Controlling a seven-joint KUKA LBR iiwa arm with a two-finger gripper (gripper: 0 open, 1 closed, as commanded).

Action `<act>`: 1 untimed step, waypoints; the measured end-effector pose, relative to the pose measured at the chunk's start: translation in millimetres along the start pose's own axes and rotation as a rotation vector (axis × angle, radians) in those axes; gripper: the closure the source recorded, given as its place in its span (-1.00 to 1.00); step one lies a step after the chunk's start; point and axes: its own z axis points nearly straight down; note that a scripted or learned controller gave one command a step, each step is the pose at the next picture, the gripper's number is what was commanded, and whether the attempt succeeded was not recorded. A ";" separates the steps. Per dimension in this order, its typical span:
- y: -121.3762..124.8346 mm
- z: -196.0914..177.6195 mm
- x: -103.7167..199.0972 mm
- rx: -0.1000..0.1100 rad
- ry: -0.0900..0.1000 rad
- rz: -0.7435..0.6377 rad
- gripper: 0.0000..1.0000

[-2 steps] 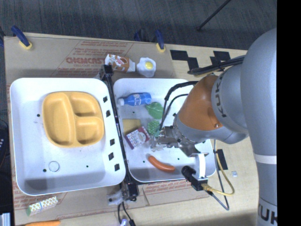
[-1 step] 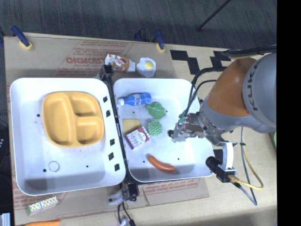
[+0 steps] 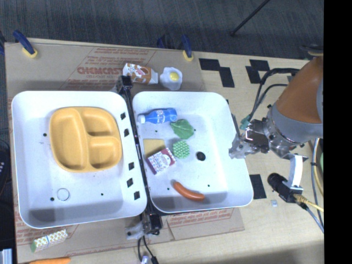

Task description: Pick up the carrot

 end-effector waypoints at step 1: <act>1.2 -1.5 -4.7 -0.001 -0.001 -0.007 1.00</act>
